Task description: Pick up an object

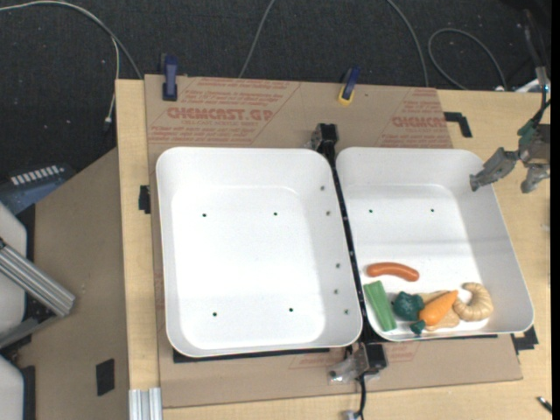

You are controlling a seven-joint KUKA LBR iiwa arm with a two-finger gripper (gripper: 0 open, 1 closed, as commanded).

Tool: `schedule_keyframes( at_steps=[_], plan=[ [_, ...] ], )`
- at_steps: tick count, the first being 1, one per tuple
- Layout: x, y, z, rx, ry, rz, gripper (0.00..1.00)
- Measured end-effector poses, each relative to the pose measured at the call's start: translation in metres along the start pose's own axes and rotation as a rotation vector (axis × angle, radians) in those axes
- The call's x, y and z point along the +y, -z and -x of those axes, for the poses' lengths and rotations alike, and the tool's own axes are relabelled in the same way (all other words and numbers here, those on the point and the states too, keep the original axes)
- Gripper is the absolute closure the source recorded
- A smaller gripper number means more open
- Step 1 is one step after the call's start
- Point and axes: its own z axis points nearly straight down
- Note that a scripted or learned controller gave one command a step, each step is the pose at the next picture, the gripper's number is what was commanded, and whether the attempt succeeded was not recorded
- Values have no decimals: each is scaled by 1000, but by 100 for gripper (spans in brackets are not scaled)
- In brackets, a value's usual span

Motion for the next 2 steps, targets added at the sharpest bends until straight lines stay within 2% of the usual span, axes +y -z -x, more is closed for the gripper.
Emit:
schedule_keyframes(
  at_steps=[1,2],
  plan=[
    [17,7,-60,1,6,1,0],
    [55,-13,-96,1,4,-2,0]
  ],
)
